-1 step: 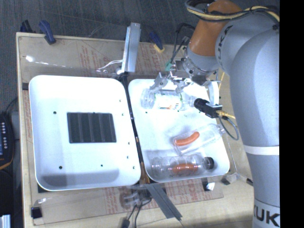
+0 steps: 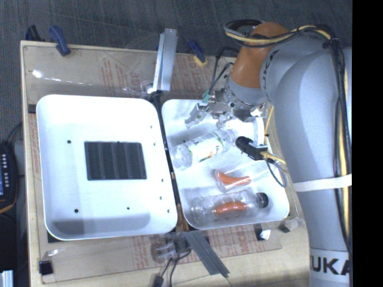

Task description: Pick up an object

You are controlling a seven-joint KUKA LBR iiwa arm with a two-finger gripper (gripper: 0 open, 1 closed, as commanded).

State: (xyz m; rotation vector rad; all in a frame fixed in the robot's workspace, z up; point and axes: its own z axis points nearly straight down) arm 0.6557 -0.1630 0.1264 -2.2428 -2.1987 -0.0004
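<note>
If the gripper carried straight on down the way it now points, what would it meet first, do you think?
Most likely the clear plastic bottle lying just below the gripper in the right bin; depth is hard to judge from this slanted view.

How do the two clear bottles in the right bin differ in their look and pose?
The upper bottle lies at a slant near the bin's middle, and the lower bottle lies almost level along the near wall. The upper bottle carries a white label with a little orange, while the lower bottle shows a large orange patch and a dark cap. The upper bottle lies closer to the end effector. Both are clear and lie on their sides in the right bin.
</note>
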